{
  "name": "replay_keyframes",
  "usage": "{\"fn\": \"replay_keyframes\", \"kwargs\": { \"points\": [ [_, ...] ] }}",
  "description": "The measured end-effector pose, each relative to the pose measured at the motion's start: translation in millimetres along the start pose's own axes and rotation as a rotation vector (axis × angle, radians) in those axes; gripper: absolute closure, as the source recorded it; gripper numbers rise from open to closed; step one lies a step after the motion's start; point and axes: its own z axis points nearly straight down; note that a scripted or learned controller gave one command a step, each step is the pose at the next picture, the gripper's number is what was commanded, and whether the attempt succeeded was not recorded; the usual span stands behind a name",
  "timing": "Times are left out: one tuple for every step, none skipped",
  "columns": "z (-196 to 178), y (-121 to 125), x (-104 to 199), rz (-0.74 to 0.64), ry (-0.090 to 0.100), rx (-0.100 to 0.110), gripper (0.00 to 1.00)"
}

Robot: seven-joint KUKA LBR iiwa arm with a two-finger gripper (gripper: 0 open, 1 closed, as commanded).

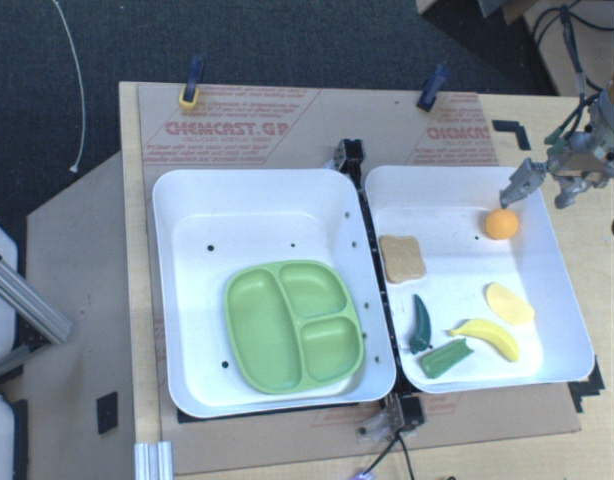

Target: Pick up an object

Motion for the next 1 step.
{"fn": "replay_keyframes", "kwargs": {
  "points": [
    [-8.5,2.4,0.9,-0.004,-0.003,-0.014,0.0]
  ]
}}
